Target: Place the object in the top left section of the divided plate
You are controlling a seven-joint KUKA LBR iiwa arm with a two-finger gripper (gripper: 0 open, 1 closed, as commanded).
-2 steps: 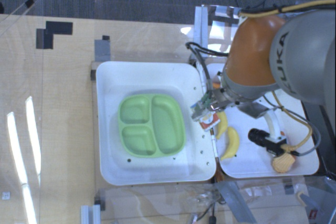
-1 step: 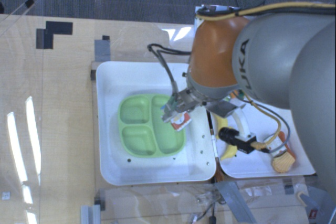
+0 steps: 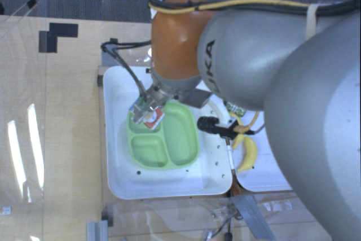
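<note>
1. Currently the arm (image 3: 254, 48) reaches in from the right, w/ its orange band (image 3: 172, 42) over the top edge of the left bin (image 3: 121, 178).
2. Gripper (image 3: 144, 110) sits low over the upper-left part of the green divided plate (image 3: 186, 138), which lies approx. mid-bin.
3. Small red-and-white object (image 3: 153, 118) is right at the gripper tip, at the plate's top left section; prob. touching the plate, but the view is too tight to be sure.
4. Grip state: can't tell whether the object is clamped or let go.
5. Plate's big right section and bottom left section show bare green.
6. Banana (image 3: 248, 154) lies in the right bin (image 3: 265, 180), near the divider betw. the bins, well apart from the plate.
</note>
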